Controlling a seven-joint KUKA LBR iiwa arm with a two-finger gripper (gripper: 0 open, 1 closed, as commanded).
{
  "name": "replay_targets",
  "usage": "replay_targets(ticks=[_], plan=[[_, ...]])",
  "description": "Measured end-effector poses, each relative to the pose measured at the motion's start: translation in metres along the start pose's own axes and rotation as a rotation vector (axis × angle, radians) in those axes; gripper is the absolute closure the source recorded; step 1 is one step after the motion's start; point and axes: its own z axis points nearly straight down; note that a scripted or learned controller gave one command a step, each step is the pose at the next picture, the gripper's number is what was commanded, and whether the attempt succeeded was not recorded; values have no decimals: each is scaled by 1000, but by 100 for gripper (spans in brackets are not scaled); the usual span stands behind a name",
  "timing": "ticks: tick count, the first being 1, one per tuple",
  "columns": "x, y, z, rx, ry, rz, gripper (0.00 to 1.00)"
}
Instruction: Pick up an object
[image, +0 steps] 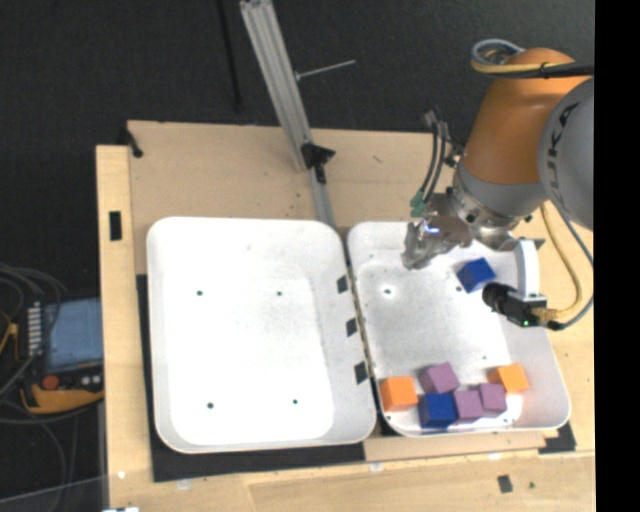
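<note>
My gripper hangs over the far part of the right bin, seen from above. A blue cube lies just to its right on the bin floor, apart from it. Along the bin's near edge sits a cluster of blocks: an orange one, a dark blue one, three purple ones, and another orange one. I see nothing between the fingers.
The left bin lies beside the right one. A slanted metal pole rises behind the bins. A black connector with cable hangs off the wrist near the blue cube.
</note>
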Motion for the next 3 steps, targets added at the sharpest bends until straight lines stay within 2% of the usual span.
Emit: replay_targets(ticks=[1,3], plan=[[40,-17,11,2,-1,2,100],[150,-46,33,2,1,-1,100]])
